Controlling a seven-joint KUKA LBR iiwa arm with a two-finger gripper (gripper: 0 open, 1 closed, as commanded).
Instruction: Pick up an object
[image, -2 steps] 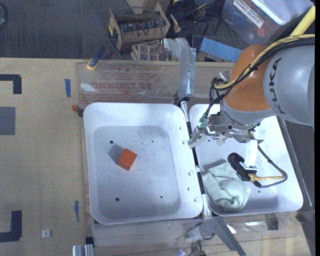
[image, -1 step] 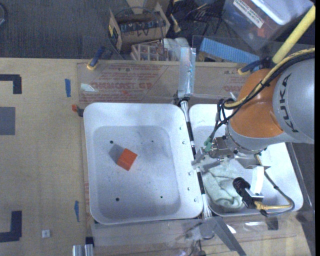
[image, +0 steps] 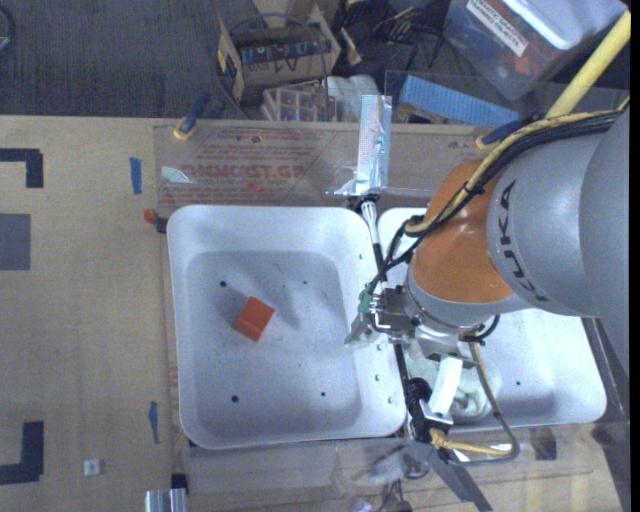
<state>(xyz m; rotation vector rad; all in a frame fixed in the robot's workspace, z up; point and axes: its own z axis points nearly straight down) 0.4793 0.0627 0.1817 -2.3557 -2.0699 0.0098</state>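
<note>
Orange cube (image: 254, 319) rests on the white bin (image: 200, 250) floor, well apart from my gripper (image: 368, 322), to its view-left. Gripper hangs over that bin's nearest rim; its state I cannot tell.

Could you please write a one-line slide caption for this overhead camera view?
The KUKA arm's gripper hangs over the inner edge of the view's left-hand bin, where an orange cube lies alone.
</note>
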